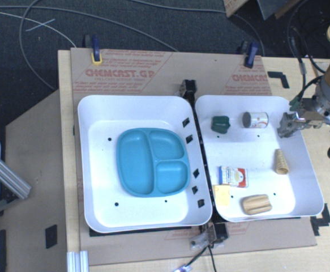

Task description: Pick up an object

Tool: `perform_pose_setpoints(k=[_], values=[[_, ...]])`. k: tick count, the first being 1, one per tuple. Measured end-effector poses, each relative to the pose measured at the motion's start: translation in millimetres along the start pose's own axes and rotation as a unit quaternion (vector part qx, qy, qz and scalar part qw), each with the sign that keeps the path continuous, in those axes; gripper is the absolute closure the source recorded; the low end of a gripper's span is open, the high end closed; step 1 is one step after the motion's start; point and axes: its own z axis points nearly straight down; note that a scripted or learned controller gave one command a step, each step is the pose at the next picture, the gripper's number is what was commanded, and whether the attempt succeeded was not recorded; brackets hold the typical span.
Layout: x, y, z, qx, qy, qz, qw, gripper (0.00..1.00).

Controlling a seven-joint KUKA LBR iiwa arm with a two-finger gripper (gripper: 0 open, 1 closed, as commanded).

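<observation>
The right bin (pixel 306 174) holds several small objects. A dark green block (pixel 221 124) and a small white and grey can (pixel 255 119) on its side lie near the far wall. A tan cone (pixel 281 161) rests by the right wall. Toward the front are a red, white and blue packet (pixel 233 176), a yellow square (pixel 221 195) and a tan wooden block (pixel 256 204). My gripper (pixel 290 124) hangs over the bin's far right corner, right of the can and above the cone, touching none of them.
The left bin (pixel 91 152) holds a blue divided plate (pixel 152 161). A row of black clips (pixel 191 152) runs along the seam between the bins. Two clamps (pixel 97 52) pin the board at the back. Cables trail near the arm at right.
</observation>
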Motion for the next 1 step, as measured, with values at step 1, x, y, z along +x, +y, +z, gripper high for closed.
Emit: perform_pose_setpoints(k=[1], values=[[-0.5,1.8,-54.6,0.0,0.0,-0.001,1.0,1.0]])
